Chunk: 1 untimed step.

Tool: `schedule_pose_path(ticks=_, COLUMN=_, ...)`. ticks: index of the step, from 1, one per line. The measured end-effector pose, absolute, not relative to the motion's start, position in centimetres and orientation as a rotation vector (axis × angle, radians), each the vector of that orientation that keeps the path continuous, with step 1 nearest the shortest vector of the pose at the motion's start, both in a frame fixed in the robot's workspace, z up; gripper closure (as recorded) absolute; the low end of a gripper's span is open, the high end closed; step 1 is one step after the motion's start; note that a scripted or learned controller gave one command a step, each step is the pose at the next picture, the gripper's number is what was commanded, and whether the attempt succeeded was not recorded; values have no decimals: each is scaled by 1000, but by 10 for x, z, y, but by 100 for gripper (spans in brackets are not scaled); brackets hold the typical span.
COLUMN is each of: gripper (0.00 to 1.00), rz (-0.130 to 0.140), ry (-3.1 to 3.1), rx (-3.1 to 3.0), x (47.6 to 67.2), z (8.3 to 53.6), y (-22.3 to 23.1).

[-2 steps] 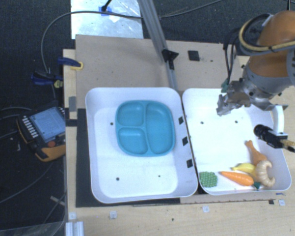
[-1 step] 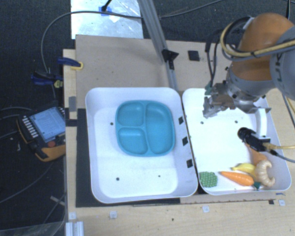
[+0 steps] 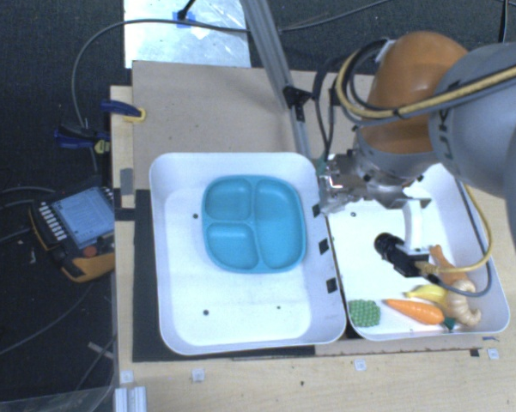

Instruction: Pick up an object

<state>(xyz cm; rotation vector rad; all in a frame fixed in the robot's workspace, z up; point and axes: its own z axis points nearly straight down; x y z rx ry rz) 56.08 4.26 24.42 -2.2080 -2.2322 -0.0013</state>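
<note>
Dark carpet surrounds the tan bench (image 3: 206,101). The grey arm (image 3: 489,118) hangs over the upper part of the right bin (image 3: 361,256); the left bin (image 3: 167,256) carries a blue divided plate (image 3: 253,223). My candidates lie bunched at the lower right of the frame: an orange carrot (image 3: 415,310), a yellow banana (image 3: 429,292) and a green knobbly piece (image 3: 365,312).

The gripper (image 3: 336,189) sits by the wall between the bins, well apart from them. Descending there, I judge, risks hitting that rim or grabbing nothing. I cannot tell whether it is apart or together; I see nothing held.
</note>
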Motion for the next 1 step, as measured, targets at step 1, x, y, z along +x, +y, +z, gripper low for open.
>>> schedule_pose_path(ticks=1, gripper=100, rz=-1, ry=-2231, rx=-2210, x=555, z=229, y=93)
